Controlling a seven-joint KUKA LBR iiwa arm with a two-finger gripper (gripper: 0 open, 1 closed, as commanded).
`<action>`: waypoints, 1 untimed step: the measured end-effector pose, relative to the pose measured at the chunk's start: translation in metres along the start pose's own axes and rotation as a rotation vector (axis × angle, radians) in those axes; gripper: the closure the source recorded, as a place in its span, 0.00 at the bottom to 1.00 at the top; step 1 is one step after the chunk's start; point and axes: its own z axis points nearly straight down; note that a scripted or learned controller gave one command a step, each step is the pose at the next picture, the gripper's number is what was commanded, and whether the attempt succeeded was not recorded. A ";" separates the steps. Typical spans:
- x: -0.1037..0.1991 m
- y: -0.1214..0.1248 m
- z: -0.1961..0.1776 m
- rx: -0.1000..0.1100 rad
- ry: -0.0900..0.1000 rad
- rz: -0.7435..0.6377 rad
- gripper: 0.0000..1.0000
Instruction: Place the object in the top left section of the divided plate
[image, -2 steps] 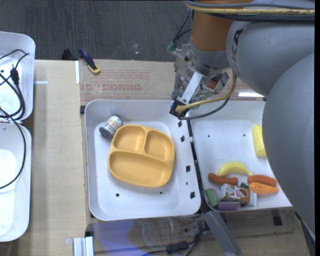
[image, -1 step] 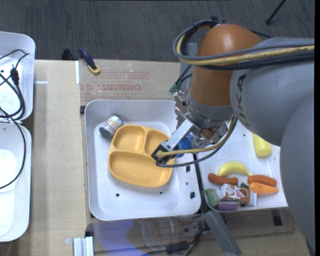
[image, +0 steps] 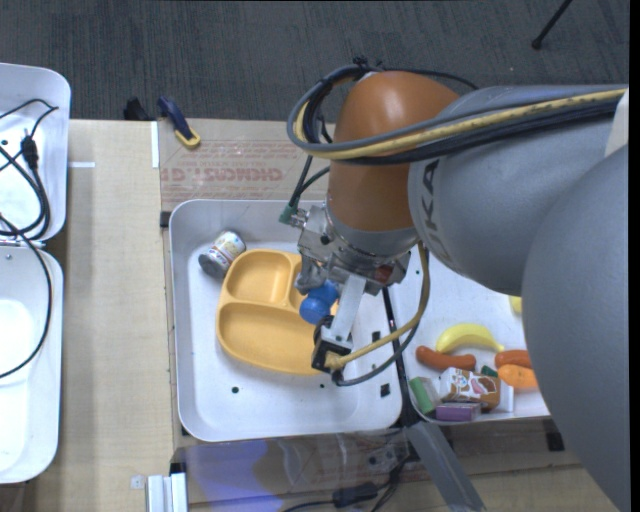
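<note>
A yellow divided plate (image: 255, 310) lies in the left white bin (image: 195, 400), partly covered on its right side by the arm. My gripper (image: 325, 305) hangs over the plate's right part, below the orange wrist band. A small blue round object (image: 318, 303) shows right at the gripper's tip, above the plate's right edge; the arm hides how it sits against the tip. The plate's top left section (image: 262, 275) shows bare yellow.
A small silver can (image: 221, 251) lies in the bin just left of the plate's upper corner. In the right bin sit a banana (image: 468, 338), sausage (image: 447, 358), carrot (image: 517, 375) and small cartons (image: 462, 390). Cables (image: 385, 345) dangle beside the gripper.
</note>
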 end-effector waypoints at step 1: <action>-0.013 -0.034 0.027 -0.001 0.000 -0.153 1.00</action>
